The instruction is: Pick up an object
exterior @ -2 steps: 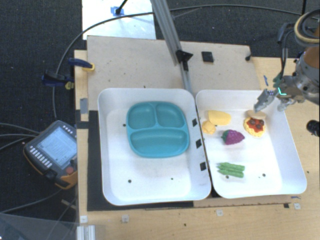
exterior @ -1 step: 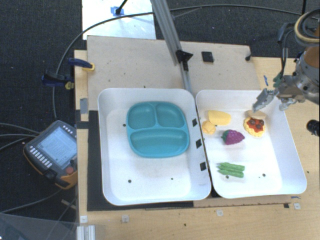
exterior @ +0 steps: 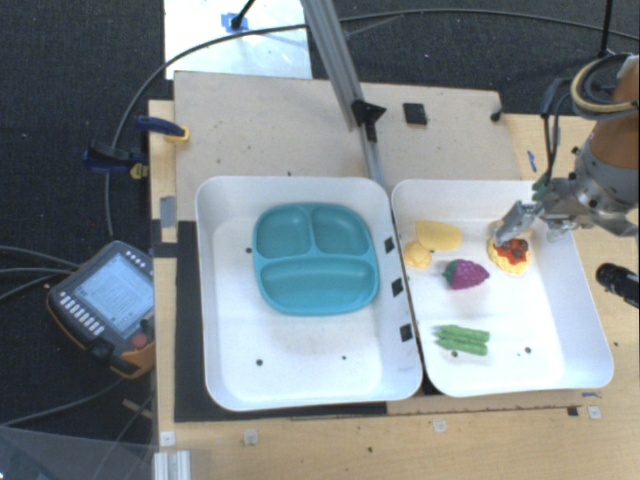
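Observation:
The right bin [exterior: 575, 313] holds several toy foods. A yellow piece [exterior: 439, 235] lies beside a smaller yellow piece [exterior: 417, 257]. A purple grape bunch [exterior: 466, 274] sits near the middle, and green beans [exterior: 461, 339] lie toward the front. A small yellow and red food item [exterior: 511, 257] rests at the bin's far right. My gripper [exterior: 514, 230] hangs just above that item, at its back edge, and partly hides it. Whether it touches the item is unclear.
The left bin [exterior: 225, 348] holds a teal divided plate [exterior: 315, 258]. A metal pole [exterior: 335, 48] slants over the back of the bench. A handheld pendant [exterior: 105, 303] lies on the floor at the left, with cables around it.

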### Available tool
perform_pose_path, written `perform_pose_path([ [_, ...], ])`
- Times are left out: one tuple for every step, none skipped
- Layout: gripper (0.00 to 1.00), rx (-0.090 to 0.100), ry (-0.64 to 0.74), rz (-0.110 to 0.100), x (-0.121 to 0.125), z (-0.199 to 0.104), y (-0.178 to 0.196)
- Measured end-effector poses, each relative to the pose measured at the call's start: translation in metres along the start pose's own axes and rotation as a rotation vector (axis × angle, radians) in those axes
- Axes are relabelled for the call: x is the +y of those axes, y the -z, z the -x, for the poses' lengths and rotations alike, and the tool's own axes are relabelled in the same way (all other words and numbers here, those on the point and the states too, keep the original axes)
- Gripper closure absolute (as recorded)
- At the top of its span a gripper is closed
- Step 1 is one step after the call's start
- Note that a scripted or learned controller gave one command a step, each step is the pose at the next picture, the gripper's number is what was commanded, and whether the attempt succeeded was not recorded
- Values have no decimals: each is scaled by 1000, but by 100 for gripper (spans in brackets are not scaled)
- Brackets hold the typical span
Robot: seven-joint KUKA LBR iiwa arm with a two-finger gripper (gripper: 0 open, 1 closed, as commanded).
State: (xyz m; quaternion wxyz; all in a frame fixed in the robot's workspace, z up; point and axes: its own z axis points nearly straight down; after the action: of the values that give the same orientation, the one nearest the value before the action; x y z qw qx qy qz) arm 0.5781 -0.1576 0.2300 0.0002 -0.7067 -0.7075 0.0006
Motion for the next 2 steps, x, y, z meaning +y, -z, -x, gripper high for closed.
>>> perform_pose_path([
  [0, 0, 0, 0, -3, -7, -45],
  [0, 0, 0, 1, -4, -4, -86],
])
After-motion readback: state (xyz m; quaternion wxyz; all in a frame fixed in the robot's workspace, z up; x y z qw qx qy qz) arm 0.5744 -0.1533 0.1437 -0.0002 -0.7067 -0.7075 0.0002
